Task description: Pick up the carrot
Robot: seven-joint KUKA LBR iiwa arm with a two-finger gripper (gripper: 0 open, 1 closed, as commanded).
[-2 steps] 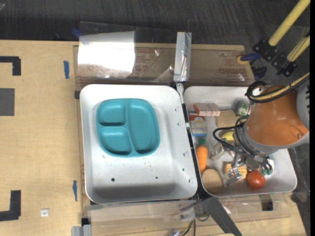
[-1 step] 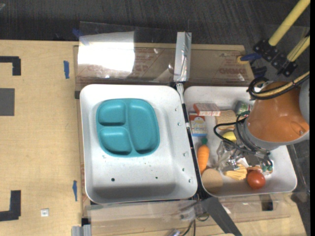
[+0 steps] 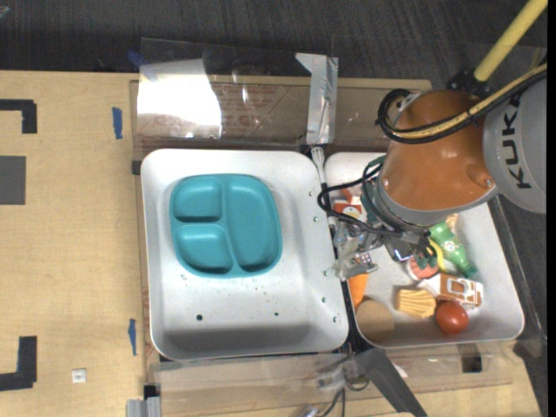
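Carrot: you can see a small orange tip (image 3: 357,282) in the right bin (image 3: 508,320), close to the wall by the left bin (image 3: 165,320). The arm's tool sits right over the rest of it.
Gripper: it (image 3: 356,257) hangs low over the carrot. You cannot tell if it is squeezing or let go, because the big orange wrist (image 3: 434,159) and the cables hide it.
Crowding: a tan round thing (image 3: 375,317) lies just beside the carrot, and a yellow waffle toy (image 3: 415,301) and a red ball (image 3: 451,317) are near. The tool could bump one of them or grab it by mistake.
Wall: the carrot is close to the bin's edge, so the tool may hit the wall and slip off.
Slip: if only the thin tip gets pinched, the carrot may slide out when you lift.
Blue plate: it (image 3: 228,224) sits alone in the left bin, well apart, so it should be safe.
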